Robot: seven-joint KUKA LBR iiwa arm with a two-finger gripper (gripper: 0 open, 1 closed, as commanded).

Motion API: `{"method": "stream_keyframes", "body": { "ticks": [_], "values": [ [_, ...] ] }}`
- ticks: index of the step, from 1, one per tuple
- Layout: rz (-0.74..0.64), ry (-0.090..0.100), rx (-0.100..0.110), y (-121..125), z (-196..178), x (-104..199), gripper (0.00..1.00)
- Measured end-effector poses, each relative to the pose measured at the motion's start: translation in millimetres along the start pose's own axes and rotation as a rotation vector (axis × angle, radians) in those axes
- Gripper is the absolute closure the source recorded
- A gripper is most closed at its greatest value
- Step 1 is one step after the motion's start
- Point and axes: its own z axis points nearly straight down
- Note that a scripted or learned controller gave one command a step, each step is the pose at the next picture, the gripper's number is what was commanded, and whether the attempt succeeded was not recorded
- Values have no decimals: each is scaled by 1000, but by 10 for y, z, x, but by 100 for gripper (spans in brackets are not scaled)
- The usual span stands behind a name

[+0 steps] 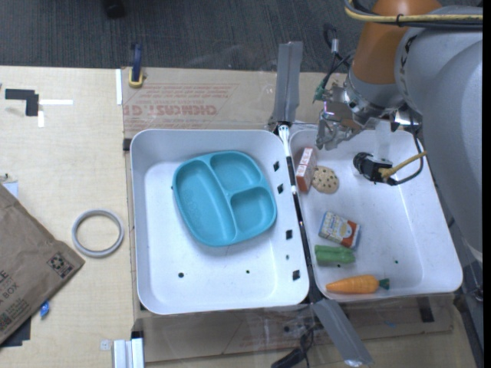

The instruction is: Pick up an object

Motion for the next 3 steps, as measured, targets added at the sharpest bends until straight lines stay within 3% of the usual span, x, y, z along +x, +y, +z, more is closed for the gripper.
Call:
{"method": "stream_keyframes", "body": {
  "ticks": [1, 2, 3],
  "values": [
    [117, 0, 4, -576, 7, 103, 100],
    [-330, 1, 1, -1076, -640, -107, 100],
    [-243, 0, 1, -791, -477, 573, 100]
  ]
}}
